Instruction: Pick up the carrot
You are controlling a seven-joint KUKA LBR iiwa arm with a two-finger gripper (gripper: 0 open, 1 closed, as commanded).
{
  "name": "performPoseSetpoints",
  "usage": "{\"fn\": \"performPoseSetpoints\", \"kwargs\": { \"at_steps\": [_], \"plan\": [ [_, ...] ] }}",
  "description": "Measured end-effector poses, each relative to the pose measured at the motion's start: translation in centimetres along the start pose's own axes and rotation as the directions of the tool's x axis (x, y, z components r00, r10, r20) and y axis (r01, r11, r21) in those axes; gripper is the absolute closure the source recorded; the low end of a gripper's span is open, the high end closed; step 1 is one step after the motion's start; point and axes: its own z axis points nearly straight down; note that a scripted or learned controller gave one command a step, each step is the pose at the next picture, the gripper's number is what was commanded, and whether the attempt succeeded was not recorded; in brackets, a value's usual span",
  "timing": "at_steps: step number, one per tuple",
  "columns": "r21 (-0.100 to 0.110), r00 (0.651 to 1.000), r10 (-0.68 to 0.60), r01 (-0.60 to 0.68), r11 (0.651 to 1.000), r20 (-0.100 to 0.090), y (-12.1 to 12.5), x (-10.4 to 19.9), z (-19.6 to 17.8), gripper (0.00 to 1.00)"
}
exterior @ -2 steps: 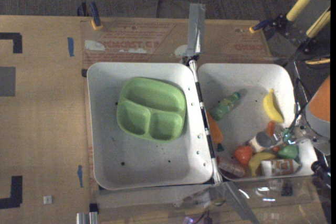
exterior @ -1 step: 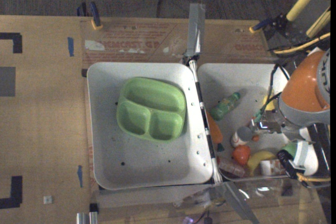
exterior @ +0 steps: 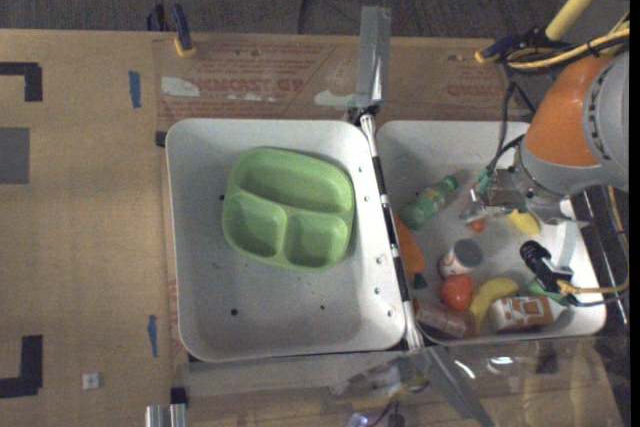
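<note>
— Any readable writing? 
— Red print on the worktop (exterior: 90, 215) beyond the bins, too blurred to read. 
— Carrot (exterior: 408, 250)? 
— Against right bin's (exterior: 440, 140) left wall, partly hidden. 
— Gripper (exterior: 487, 205)? 
— Over right bin; open or closed, cannot tell.

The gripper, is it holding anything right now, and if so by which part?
Cannot be told. The gripper sits over the right bin, apart from the carrot lying along that bin's left wall.

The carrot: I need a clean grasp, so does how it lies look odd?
Yes. The carrot lies pressed against the right bin's left wall, along the divider, leaving little room on that side. A tomato sits near its lower end.
</note>
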Motion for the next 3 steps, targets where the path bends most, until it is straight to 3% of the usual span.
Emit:
{"fn": "performPoseSetpoints", "kwargs": {
  "at_steps": [1,2,3],
  "plan": [
    [0.008,1.0,0.026,-0.026,1.0,-0.002,-1.1,-0.5,-6.6,1.0],
    [0.004,0.995,0.097,-0.097,0.995,-0.004,-5.8,5.9,-0.1,1.0],
    [-0.002,0.995,0.102,-0.102,0.995,0.003,-5.7,5.5,-0.1,0.0]
  ]
}}
